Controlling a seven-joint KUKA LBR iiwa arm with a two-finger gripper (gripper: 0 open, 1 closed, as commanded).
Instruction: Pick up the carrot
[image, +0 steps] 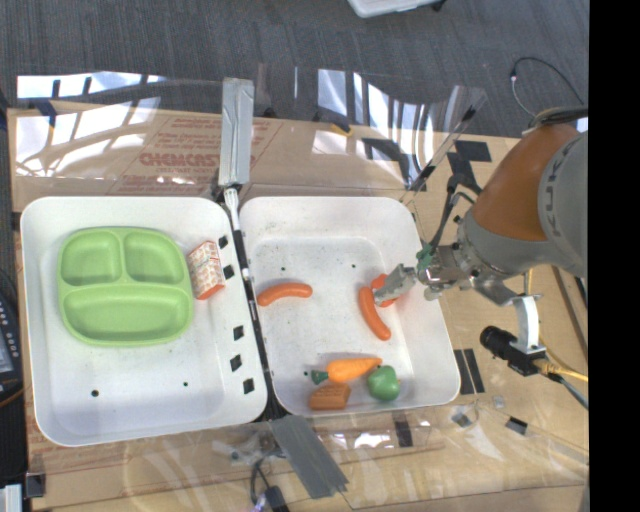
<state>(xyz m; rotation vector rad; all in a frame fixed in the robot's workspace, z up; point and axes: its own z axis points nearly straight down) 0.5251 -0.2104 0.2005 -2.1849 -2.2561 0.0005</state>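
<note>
You've got the counter (520, 440) carrying two shallow white bins side by side: left bin (60, 400) and right bin (330, 215). The arm (530, 200), grey with its orange band, comes in from the right and stops over the right bin's right edge.

Left bin: a green divided tray (122, 285), with a small red-and-white packet (206, 268) just beside its right rim.

Right bin: two sausages, one (285, 293) left of centre, the other (375, 315) right of centre. The carrot (348, 370) lies along the near wall, leafy end pointing left, a brown block (330, 397) touching it from below and a green pepper (383, 383) touching its right end.

The tool (392, 286) sits right at the upper end of the right sausage, well apart from the carrot. Can't tell whether it's spread or pressed together; too small and slanted. Nothing visibly between it.

Risks, as I judge them:
- Wrong object: the tool is lined up on the sausage, so closing here likely takes that, not the carrot.
- Clutter: pepper and block crowd the carrot, so a descent could pinch or shove a neighbour.
- Wall: the carrot is near the bin's front wall, so you could clip it.
</note>
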